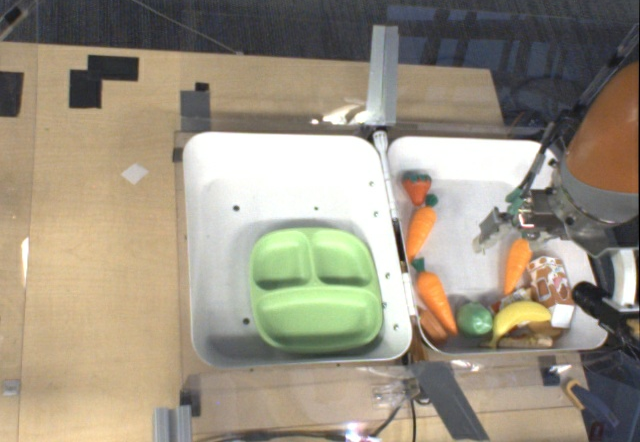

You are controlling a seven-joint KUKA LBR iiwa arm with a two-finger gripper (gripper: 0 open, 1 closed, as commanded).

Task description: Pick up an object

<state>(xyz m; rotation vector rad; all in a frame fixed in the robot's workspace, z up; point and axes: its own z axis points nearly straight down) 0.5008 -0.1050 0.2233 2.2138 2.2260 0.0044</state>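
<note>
The wooden worktop [90, 260] carries two shallow white bins set side by side, their inner walls touching along a central divider. The left bin [220, 180] holds one item: a green compartmented plate [316, 288], lying flat in the near half of the bin, with two small wells at its far side and one long well at its near side. The right bin [465, 175] holds a cluster of toy food. Against its left wall lie, from far to near, a small red-orange piece with a green top [416, 186], a carrot [421, 228] pointing toward the near edge, and a second carrot [434, 298] angled toward the near right. Along the near wall sit a green round item [475, 318] and a yellow banana [522, 316], just beside each other. A third carrot [516, 265] stands nearly upright in the view just beside a brown-and-white patterned package [547, 280]. The arm [605, 155] enters from the right, its orange band over the right bin's far right corner. The gripper [503, 225] hangs over the right bin, just above the third carrot's upper end. Its fingers are small and dark against the white floor; nothing is visibly between them, and their degree of opening cannot be told.
</note>
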